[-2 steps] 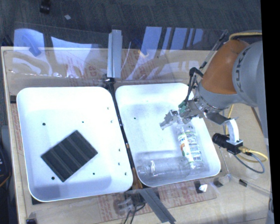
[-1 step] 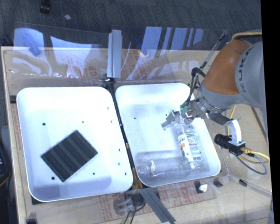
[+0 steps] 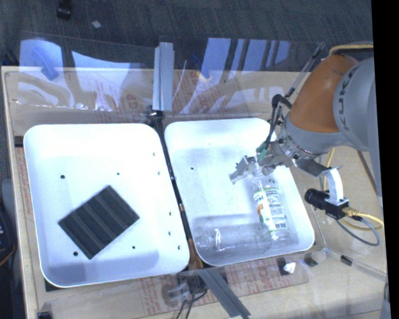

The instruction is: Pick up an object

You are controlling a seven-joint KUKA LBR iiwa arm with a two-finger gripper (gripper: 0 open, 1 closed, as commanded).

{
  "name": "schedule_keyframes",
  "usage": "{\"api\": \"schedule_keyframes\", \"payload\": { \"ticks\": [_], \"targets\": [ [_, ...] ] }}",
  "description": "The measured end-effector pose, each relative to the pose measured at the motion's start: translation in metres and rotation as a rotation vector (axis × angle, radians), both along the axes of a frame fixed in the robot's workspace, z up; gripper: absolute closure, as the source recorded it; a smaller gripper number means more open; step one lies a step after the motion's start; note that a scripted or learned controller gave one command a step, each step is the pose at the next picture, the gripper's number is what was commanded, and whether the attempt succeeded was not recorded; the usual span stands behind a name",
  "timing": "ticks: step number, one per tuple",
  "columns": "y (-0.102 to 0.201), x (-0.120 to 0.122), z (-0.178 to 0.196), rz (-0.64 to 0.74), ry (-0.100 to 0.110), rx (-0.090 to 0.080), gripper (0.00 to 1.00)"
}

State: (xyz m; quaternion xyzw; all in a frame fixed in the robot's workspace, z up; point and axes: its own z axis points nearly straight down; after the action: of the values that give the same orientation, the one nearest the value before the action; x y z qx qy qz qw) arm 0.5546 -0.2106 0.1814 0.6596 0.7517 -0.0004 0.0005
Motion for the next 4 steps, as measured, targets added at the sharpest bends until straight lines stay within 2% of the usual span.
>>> {"api": "schedule_keyframes", "payload": {
  "ticks": [4],
  "targets": [
    [0.002, 0.001, -0.012, 0.053, 0.004, 0.003, 0.0]
  ]
}}
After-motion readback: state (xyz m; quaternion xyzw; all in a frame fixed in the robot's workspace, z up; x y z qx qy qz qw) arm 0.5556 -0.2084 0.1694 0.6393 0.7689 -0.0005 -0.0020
